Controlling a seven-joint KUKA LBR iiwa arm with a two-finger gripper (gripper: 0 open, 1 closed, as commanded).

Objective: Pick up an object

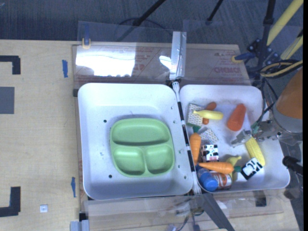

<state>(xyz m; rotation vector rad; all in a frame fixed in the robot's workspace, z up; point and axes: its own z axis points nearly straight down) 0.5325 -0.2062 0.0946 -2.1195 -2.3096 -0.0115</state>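
Gripper [244, 137] half-hidden among right bin [269, 177] toys.

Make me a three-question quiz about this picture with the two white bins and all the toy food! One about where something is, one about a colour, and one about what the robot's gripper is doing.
1. Where is the green plate?
A. in the left bin
B. in the right bin
C. on the floor

2. What colour is the corn cob?
A. blue
B. yellow
C. pink

3. What is the gripper doing?
A. lifting the green plate
B. resting on the wooden bench
C. hanging low in the right bin, next to the corn cob

Answers:
1. A, the plate lies alone in the left bin.
2. B, the cob is yellow all over.
3. C, its tip is down among the toys, just left of the cob, with nothing seen between its fingers.
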